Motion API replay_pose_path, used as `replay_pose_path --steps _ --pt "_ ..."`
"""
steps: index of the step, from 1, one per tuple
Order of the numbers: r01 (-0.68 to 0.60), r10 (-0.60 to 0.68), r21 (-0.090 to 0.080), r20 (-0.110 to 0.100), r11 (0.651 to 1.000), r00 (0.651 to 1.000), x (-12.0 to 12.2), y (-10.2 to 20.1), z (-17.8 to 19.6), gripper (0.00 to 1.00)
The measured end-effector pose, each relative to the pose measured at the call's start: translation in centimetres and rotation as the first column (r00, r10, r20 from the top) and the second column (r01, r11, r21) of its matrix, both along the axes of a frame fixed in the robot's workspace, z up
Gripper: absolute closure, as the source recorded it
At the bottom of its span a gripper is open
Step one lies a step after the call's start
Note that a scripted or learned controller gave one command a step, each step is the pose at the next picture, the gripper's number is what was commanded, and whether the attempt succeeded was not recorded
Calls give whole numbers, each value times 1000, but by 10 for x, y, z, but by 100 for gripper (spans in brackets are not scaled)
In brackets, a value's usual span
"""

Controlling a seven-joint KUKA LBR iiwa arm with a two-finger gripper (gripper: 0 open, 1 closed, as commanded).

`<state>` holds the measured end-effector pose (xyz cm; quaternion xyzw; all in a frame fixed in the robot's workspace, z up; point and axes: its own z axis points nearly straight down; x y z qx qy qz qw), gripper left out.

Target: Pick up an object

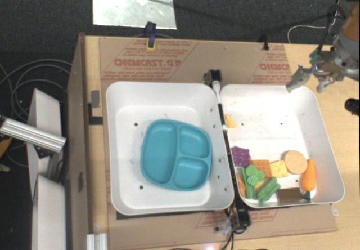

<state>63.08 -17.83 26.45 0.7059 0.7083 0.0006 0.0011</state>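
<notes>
My gripper (310, 83) hangs over the far right corner of the right bin (275, 102), open, with nothing between its fingers. The toy food lies along the bin's near edge, well away from the gripper: purple grapes (241, 156), green vegetables (260, 182), an orange cracker (260, 165), a yellow cheese block (278, 169), a tan round disc (295, 161), an orange carrot (308, 175) and a brown piece (288, 195). A small yellow-orange piece (229, 121) rests by the bin's left wall.
The left bin (124, 102) holds a teal divided plate (176, 154). A black clamp (214, 77) sits where the two bins meet at the back. Cables run along the bench's far right. The far half of the right bin is bare.
</notes>
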Motion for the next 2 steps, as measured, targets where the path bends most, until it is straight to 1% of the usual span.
replay_pose_path --steps 1,2 --pt "5 -5 3 -13 1000 1000 -18 -29 -145 0" --pt "2 -2 1 -4 1000 1000 -33 -27 -155 0"
